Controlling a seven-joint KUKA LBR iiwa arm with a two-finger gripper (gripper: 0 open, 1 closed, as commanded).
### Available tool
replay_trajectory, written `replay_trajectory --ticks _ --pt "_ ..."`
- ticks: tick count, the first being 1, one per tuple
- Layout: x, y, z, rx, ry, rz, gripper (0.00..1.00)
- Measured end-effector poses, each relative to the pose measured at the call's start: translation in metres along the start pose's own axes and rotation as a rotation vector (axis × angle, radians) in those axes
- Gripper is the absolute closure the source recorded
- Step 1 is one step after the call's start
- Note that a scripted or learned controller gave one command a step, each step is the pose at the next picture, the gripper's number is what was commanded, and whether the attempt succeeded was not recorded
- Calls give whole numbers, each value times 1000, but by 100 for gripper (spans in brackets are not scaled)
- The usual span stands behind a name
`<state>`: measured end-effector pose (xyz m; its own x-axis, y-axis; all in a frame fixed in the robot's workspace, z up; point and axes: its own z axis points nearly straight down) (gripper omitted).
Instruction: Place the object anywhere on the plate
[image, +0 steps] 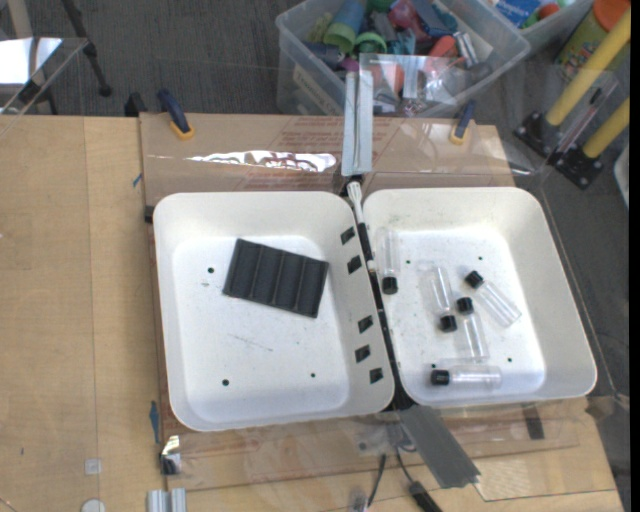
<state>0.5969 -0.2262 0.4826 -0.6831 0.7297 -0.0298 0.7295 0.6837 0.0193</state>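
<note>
A black ribbed rectangular plate (275, 277) lies flat in the left white bin (190, 390), toward its upper middle and turned slightly clockwise. In the right white bin (560, 300) lie several small clear vials with black caps. One vial (387, 262) rests along the bin's left wall. Three more form a loose cluster (468, 310) in the middle. Another vial (467, 377) lies on its side near the front wall.
Several black clips (362, 322) line the ridge where the two bins meet. A clear tub of colourful toys (400, 40) stands behind the bins, with a metal bar (357, 120) leaning in front of it. Wooden bench surface spreads to the left (70, 300).
</note>
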Motion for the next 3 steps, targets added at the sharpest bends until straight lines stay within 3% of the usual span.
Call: replay_trajectory --ticks 1,2,3 --pt "-1 1 -12 -5 -8 0 100" --pt "-1 1 -12 -5 -7 0 0" --pt "-3 2 -23 -10 -15 0 100"
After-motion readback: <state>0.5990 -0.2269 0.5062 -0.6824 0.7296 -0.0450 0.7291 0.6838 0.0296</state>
